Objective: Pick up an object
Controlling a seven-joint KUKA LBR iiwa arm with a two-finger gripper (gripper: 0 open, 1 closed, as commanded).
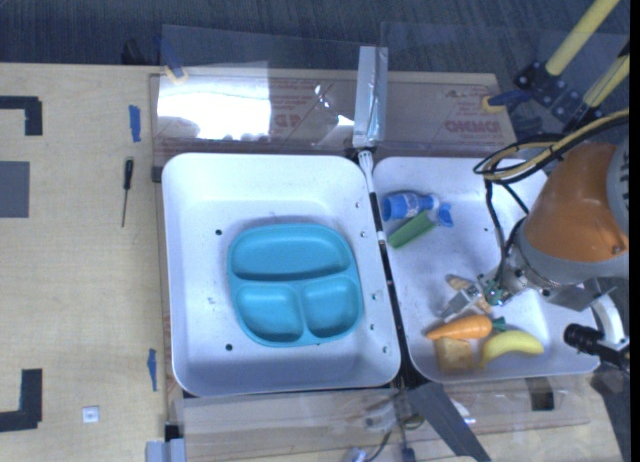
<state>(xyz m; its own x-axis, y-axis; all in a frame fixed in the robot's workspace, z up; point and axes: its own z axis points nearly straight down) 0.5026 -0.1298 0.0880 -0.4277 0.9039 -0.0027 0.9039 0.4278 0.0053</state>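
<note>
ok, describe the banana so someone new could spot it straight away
Look in the right-hand white bin, down at its near edge below the orange-banded arm. The banana lies at the right end of a small cluster, beside an orange carrot and a tan block. It is the only yellow, curved piece there.

Bins [190, 350]: glossy white plastic | tray [293, 283]: smooth matt blue plastic | bench [70, 300]: pale matt wood | rear panels [250, 100]: clear glossy sheet

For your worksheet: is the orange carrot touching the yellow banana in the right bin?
Touching. The camera view shows the carrot tip meeting the banana end, no white bin floor between them.
</note>
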